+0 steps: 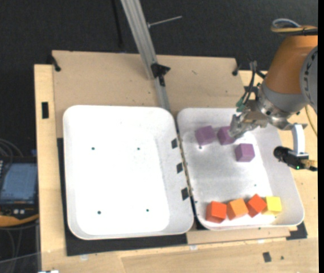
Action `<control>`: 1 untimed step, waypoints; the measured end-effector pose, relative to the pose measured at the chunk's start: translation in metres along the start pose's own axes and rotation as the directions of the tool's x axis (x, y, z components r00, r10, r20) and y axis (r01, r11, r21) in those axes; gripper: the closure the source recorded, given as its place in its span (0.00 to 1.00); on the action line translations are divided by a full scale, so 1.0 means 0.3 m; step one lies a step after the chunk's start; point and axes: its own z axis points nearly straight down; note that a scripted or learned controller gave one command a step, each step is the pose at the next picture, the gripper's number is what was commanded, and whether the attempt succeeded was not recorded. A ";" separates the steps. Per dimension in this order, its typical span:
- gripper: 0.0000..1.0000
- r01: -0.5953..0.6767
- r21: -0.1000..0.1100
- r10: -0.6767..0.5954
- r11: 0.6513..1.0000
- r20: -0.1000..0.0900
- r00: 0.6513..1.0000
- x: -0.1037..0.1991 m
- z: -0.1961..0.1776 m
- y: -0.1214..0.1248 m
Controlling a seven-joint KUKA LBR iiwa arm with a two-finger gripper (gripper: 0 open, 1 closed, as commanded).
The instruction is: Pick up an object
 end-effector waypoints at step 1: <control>1.00 -0.002 0.000 0.002 1.000 -0.001 1.000 0.171 -0.047 -0.008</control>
